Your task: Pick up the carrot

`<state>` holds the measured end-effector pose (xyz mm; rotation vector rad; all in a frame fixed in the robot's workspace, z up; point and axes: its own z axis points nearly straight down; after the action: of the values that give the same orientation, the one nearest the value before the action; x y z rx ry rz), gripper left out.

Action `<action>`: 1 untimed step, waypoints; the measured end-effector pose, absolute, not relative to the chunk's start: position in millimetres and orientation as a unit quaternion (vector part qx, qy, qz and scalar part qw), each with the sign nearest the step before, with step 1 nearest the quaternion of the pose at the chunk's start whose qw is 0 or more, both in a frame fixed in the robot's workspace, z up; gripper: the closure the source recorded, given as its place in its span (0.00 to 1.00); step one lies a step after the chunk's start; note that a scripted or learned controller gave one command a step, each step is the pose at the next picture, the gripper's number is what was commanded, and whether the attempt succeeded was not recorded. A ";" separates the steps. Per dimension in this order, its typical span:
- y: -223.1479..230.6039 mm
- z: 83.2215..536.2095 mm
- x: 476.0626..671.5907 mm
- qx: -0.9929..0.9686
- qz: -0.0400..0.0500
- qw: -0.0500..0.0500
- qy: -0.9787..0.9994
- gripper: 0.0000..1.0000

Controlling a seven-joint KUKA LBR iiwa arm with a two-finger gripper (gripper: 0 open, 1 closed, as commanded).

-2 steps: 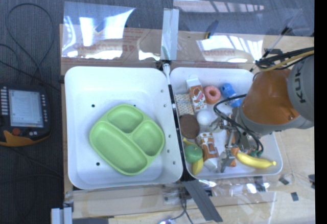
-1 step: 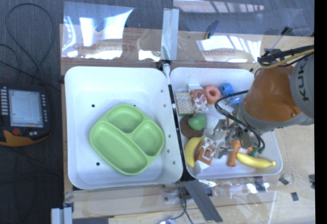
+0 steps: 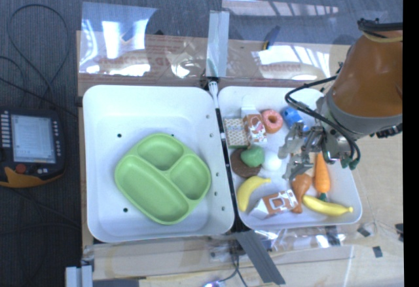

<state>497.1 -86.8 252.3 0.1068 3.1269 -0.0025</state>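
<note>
Carrot [image 3: 321, 174] lies in the right bin [image 3: 230, 105], lower right part of the frame, standing roughly top-to-bottom. A second orange piece [image 3: 301, 186] sits just to its lower left, touching or nearly so; we cannot tell whether it is another carrot or a different toy. A banana [image 3: 327, 206] lies just below both, and a small carton [image 3: 280, 202] lies left of the banana.

Gripper [image 3: 302, 151] hangs just left of the carrot's upper end, under the arm [image 3: 370, 79] that enters from the right edge. The fingers are lost in cables and metalwork; we cannot tell whether they are wide or narrow, and nothing is visibly held.

Judgement: the approach is under way and the carrot is not yet grasped. To do it well, we would shift the gripper rightward so it centres over the carrot's middle and close across the narrow width, not along the length. The main risk is catching the neighbouring orange piece or nudging the banana.

Further left in the same bin: second banana [image 3: 249, 191], donut [image 3: 271, 120], blue piece [image 3: 292, 115]. Green plate [image 3: 163, 177] in the left bin, well apart.
</note>
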 end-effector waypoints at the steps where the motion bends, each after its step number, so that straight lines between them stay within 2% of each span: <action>1: -49.4 289.6 531.4 -0.242 0.000 0.003 0.970 1.00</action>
<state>531.4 -49.4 289.6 -0.7580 3.0425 -0.0005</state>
